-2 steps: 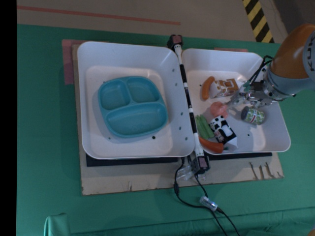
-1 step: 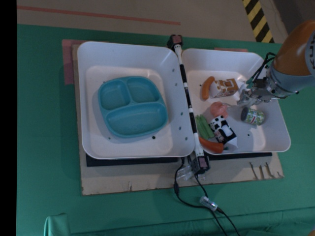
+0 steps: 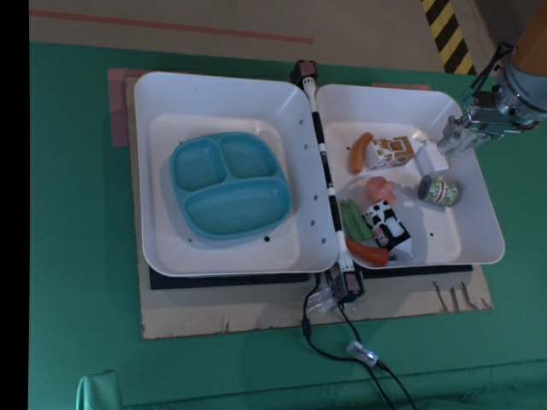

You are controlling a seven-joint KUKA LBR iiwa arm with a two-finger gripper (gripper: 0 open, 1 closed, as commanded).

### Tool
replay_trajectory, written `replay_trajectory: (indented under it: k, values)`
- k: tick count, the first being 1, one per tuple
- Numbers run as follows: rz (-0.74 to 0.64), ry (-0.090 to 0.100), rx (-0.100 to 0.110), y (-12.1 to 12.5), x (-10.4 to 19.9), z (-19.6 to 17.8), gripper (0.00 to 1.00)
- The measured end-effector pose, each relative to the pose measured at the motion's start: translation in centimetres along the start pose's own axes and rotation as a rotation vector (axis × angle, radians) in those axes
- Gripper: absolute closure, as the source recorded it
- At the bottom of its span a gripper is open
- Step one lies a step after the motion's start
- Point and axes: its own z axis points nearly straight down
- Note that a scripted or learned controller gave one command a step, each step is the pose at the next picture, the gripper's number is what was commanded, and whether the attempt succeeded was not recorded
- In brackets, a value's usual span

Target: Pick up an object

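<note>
The right bin (image 3: pixel 479 229) holds several small toys. An orange sausage (image 3: pixel 360 152) lies beside a small house-print carton (image 3: pixel 391 151). A white block (image 3: pixel 430 159) sits near the bin's right wall, with a green can (image 3: pixel 439 191) just below it. A pink toy (image 3: pixel 380 188), a green pea pod (image 3: pixel 352 219), a black-and-white cow-print box (image 3: pixel 389 227) and a red sausage (image 3: pixel 367 250) lie toward the front. My gripper (image 3: pixel 451 137) hovers at the bin's upper right, just above and to the right of the white block. Nothing hangs visibly from it.
The left bin (image 3: pixel 162 101) carries a teal divided plate (image 3: pixel 229 184). A ridge with a checkered strip (image 3: pixel 323 156) separates the bins. Cables (image 3: pixel 359 353) trail off the bench front. Yellow-black floor tape (image 3: pixel 444 15) runs at the top right.
</note>
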Motion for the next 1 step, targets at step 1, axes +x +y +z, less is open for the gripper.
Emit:
replay_trajectory:
  k: [1]
  values:
    - [-0.001,-0.001,-0.001,13.03,1.53,-3.29,1.00]
